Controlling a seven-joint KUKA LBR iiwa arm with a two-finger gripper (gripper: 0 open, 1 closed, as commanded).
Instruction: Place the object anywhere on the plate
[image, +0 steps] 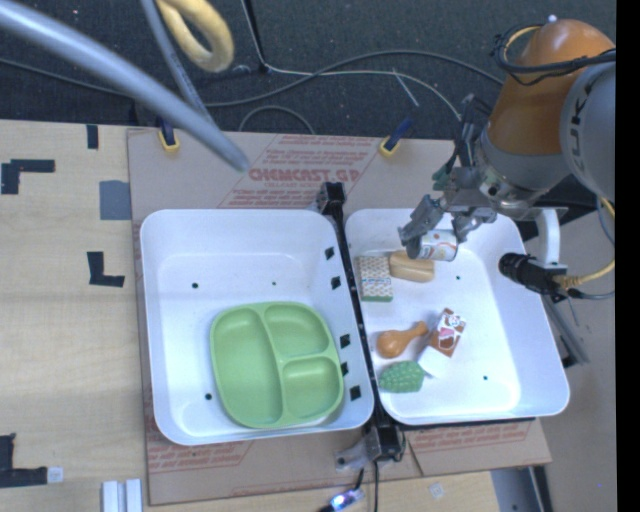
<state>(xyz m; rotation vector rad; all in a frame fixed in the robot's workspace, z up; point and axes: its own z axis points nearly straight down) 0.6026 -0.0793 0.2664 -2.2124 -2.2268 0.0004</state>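
The gripper (432, 238) hung over a bread roll (411, 267) near the right bin's (500, 395) back edge; jaw state unclear. A centred, square descent would serve, since the plate (273, 366) awaited.

Plate (275, 365): light green, three compartments, rounded corners. Lies flat in the left bin, toward the near edge, turned slightly askew to the bin walls. All compartments bare.

Objects, all in the right bin:
- Small can (440, 246), white with dark markings, on its side, far part of bin.
- Tan bread roll (411, 268), just near-side of the can, apparently touching it.
- Checkered green-and-white block (375, 278), against the left wall, beside the roll.
- Orange drumstick (401, 340), lying flat, mid-bin.
- Red-and-white carton (447, 334), tilted, just right of the drumstick.
- Green leafy piece (403, 376), near the front edge, below the drumstick.
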